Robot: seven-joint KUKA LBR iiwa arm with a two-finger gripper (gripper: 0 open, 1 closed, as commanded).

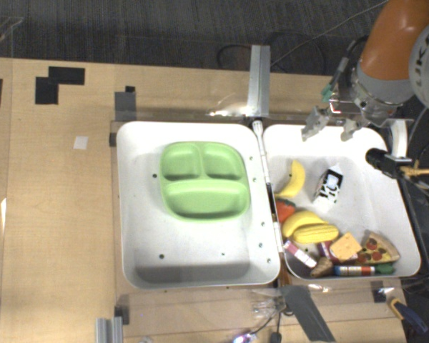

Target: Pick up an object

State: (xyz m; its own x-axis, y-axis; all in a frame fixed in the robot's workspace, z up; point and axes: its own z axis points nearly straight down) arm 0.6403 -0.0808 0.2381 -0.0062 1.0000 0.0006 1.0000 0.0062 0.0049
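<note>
Above the far rim of the right bin (386, 191), the gripper (330, 126) hangs with its jaws spread open and nothing between them. The nearest thing to pick, a banana (294, 179), lies below and slightly left of them on the bin floor, its long axis running near-to-far, apart from the toy pile (336, 245).

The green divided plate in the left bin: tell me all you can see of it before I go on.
The green divided plate is pale green and matte, plastic by its look, with rounded corners. Raised ridges split it into three compartments: two smaller ones on the far side, one wide one nearer the camera. It lies flat and right way up on the floor of the left bin, roughly central, touching no wall. Nothing lies in it. The claw hangs above the right bin, well away.
</note>
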